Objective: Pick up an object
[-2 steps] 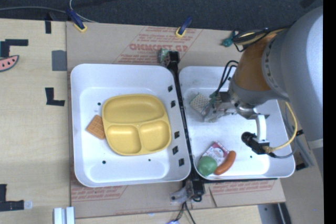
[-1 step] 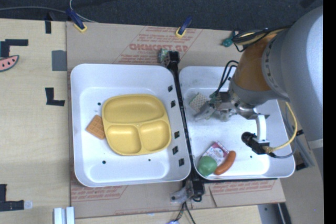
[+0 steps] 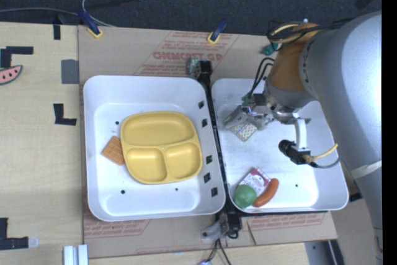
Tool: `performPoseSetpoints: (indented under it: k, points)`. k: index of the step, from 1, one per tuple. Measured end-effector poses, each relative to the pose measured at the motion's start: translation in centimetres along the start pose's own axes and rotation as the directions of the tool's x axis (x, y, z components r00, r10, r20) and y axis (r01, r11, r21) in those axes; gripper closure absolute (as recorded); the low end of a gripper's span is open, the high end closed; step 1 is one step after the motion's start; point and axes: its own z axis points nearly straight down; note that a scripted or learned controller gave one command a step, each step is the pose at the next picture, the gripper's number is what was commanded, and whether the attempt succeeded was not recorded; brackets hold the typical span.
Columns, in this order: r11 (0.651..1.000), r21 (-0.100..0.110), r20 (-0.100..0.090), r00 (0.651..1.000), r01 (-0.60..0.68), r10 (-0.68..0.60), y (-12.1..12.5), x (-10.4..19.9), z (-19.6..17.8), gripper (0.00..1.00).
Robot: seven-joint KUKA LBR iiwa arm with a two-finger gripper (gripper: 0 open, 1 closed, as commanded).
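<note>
My gripper [image 3: 247, 119] is down in the right bin [image 3: 322, 133], near that bin's upper left part, and stands open. A small pale checkered packet [image 3: 244, 131] lies on the bin floor just below the fingertips, touching or nearly touching them; it is not lifted. At the right bin's front lie a green ball [image 3: 244, 196], a pink-and-white packet [image 3: 254, 180] and a red-orange sausage-shaped piece [image 3: 267, 193], close together. The grey arm with its orange band [image 3: 291, 68] comes in from the right.
The left bin [image 3: 99, 108] bears a yellow divided plate [image 3: 161, 146] with an orange waffle-like square [image 3: 113, 149] tucked at its left edge. A black clamp [image 3: 203, 70] sits on the wall between the bins. A yellow-tipped black cable [image 3: 301, 155] hangs over the right bin.
</note>
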Motion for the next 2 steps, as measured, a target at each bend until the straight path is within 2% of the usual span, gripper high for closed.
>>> performPoseSetpoints:
  k: [1, 2]
  points:
    - [1.000, 0.000, 0.003, 1.000, 0.000, 0.000, 0.0, -0.1, -0.9, 1.00]
    - [1.000, 0.002, 0.000, 1.000, 0.000, 0.000, -1.5, 4.3, -13.3, 1.00]
